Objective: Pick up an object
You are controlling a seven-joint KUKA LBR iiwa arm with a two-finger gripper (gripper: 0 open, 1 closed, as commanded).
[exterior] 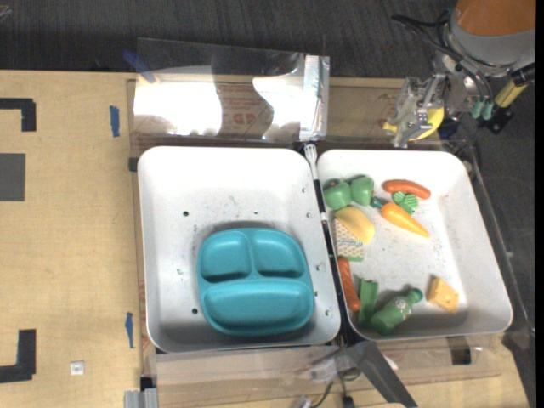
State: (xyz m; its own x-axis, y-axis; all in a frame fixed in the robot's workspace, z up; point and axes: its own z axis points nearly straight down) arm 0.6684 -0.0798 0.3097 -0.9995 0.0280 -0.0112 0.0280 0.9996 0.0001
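1. Gripper (416, 119) hangs beyond the right bin's (450, 266) far rim, fingers clamped on a yellow object (432, 119)
2. Left bin (170, 228) contains a teal divided tray (253, 280)

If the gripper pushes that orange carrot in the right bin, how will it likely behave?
The orange carrot looks like a smooth, tapered plastic toy, so it is probably stiff and light. Its round body may roll or pivot on the right bin floor when nudged. The glossy surface could slip between the fingers if pinched near the thin tip.
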